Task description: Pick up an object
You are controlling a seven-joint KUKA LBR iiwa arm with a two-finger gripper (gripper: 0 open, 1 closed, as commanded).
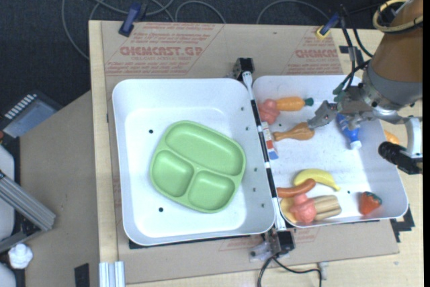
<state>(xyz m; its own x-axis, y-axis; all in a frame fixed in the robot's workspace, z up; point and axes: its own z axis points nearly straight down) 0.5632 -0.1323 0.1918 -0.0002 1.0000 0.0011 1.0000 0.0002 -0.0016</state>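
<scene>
Hovering over the right bin (398, 201), upper half, my hand (334, 111) hangs low near the toy food. Can't tell if it's apart or together, too blurred and small from this angle. Nothing visibly gripped, so I judge the pick not done yet.

Candidates in the right bin: drumstick (295, 134) just beside the hand tip, maybe touching, can't tell. Carrot (290, 103) above it, pink piece (268, 109) near the divider wall. Blue bottle-like item (352, 133) under my wrist, partly hidden. Lower end: banana (316, 178), hot dog (322, 206), pink lump (304, 210), strawberry (369, 201), all clustered, well apart from the hand.

Left bin (127, 144) has a green divided plate (197, 166), not involved.

Progress: approach stage at most. Left to do: close on something, likely the drumstick as it's closest, then lift clear of the bin. Both bins sit on the table (168, 50).
</scene>
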